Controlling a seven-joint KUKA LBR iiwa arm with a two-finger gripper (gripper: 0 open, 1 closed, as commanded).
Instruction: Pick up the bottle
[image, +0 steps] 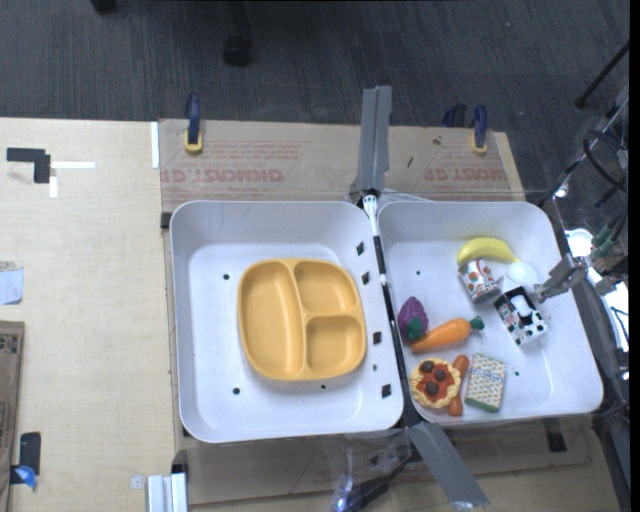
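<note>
hand (556, 282) at right bin (570, 395) right side, just beside bottle (522, 314) | hand state: can't tell | bottle lying in right bin, below banana (484, 248) | yellow tray (300, 318) in left bin (200, 330)

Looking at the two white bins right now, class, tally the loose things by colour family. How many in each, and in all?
Yellow: 2, the divided tray and banana
Orange or red: 2, the carrot and tart
Purple: 1, the grapes
Printed white or mixed: 3, the can, bottle and carton
Total: 8
</note>
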